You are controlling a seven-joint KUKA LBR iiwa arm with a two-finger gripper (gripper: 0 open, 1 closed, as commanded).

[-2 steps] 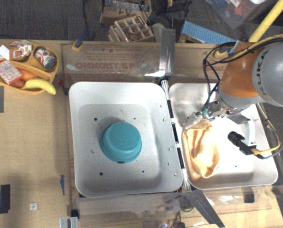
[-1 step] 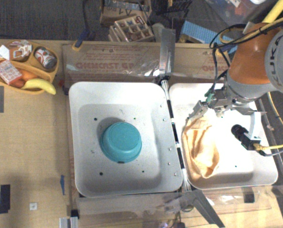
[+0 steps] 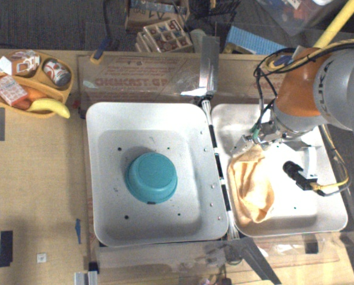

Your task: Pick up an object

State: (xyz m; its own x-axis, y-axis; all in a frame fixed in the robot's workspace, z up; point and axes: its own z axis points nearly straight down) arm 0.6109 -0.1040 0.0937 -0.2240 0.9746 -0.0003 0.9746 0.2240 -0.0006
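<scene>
The left bin (image 3: 108, 153) has open room all around the bowl (image 3: 152, 177) in its middle. In the right bin (image 3: 310, 212) the cloth (image 3: 253, 189) fills the left side and the arm (image 3: 310, 94) hangs over the top — the bottom right corner is open.

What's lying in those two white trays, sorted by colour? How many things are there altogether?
Teal: 1, the bowl
Pale orange: 1, the cloth
Total: 2
</scene>
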